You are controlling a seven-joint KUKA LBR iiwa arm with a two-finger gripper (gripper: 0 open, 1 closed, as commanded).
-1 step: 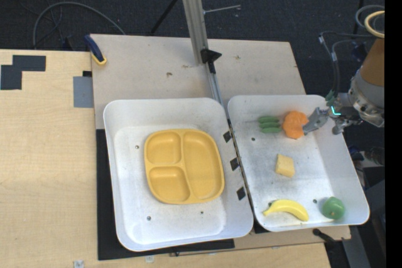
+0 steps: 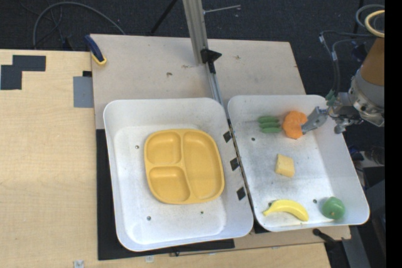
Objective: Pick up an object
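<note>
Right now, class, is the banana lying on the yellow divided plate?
No. The banana lies in the right bin near its front edge, while the yellow divided plate sits in the left bin.

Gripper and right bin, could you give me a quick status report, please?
Gripper at right bin's far edge, beside orange fruit. Nothing seen held. Green item touches fruit's other side.

A yellow divided plate [image 2: 184, 166] is seen left of centre. An aluminium post [image 2: 195, 12] is mounted at top centre.
</note>
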